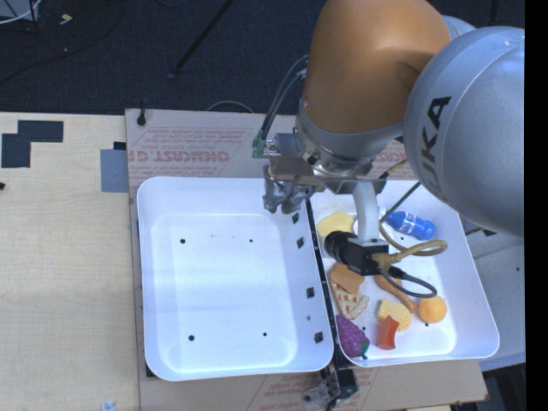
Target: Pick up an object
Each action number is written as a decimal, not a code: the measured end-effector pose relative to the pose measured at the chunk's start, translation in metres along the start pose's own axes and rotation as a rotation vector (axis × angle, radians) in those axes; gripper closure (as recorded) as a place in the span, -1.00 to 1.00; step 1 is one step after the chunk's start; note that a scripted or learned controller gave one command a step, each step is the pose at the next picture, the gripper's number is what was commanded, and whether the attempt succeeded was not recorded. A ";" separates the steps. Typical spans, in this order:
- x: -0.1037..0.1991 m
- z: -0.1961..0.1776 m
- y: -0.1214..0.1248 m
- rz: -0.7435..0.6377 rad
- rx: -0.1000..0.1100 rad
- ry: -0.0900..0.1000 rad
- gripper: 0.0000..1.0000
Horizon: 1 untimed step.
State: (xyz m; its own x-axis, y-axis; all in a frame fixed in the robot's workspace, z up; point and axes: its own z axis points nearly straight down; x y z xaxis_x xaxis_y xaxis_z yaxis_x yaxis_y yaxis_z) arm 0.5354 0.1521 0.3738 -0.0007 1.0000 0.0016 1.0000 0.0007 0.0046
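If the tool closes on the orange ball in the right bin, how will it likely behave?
The orange ball looks round and smooth, so it may roll or squirt out of a pinch. It seems small and probably light. It rests near the bin's wall, which might stop it rolling far.

You get even, fairly bright light from overhead, so both white bins (218, 289) read clean without blown-out patches. Soft glare sits on the orange band (377, 50) and along the grey arm casing (471, 127), both close to the lens and slightly soft in focus. The arm throws a faint, diffuse shadow over the bins' near-centre rims. The floor (128, 32) at the top falls quite dark, with little detail. The small objects in the right-hand bin (471, 315) stay reasonably sharp, though fine texture is lost to low resolution. You see slight bowing of straight edges toward the frame's borders.
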 end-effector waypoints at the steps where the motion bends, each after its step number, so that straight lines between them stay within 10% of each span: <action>1: -0.047 0.063 -0.063 0.005 0.017 -0.004 1.00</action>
State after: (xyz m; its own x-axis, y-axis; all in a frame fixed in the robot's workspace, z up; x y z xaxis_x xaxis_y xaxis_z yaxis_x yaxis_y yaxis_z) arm 0.4722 0.1055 0.3102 0.0047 1.0000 -0.0029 0.9999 -0.0047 -0.0120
